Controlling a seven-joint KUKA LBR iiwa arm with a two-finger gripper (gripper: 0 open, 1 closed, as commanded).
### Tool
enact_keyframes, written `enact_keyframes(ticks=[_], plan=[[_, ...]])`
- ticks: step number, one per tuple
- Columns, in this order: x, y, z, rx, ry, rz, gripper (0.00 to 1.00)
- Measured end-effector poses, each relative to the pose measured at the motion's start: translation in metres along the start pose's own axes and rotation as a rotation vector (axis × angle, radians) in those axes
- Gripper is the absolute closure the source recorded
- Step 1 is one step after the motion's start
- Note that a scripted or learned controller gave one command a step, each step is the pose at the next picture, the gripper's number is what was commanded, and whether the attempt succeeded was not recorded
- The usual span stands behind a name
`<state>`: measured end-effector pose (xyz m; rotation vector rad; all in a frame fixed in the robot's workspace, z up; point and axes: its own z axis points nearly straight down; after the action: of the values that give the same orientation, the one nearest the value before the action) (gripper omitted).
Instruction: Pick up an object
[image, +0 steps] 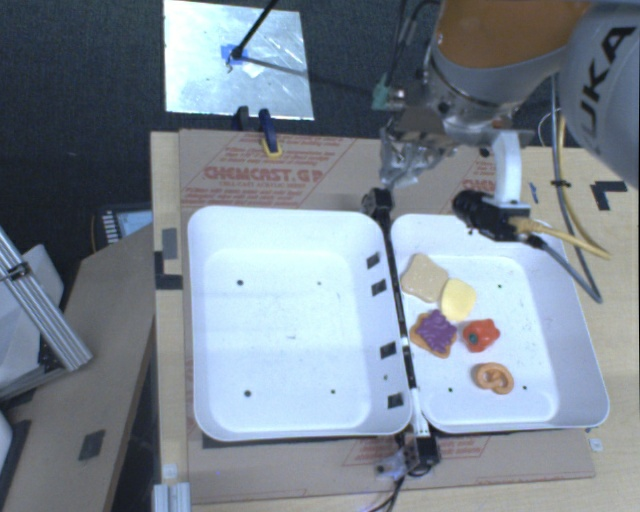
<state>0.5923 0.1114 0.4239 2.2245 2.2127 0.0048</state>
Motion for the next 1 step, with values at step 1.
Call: enact_keyframes(ticks=[1], plan=[[0.0467, 0.0407, 0.0027, 0.001, 0.002, -0.012, 1.0]])
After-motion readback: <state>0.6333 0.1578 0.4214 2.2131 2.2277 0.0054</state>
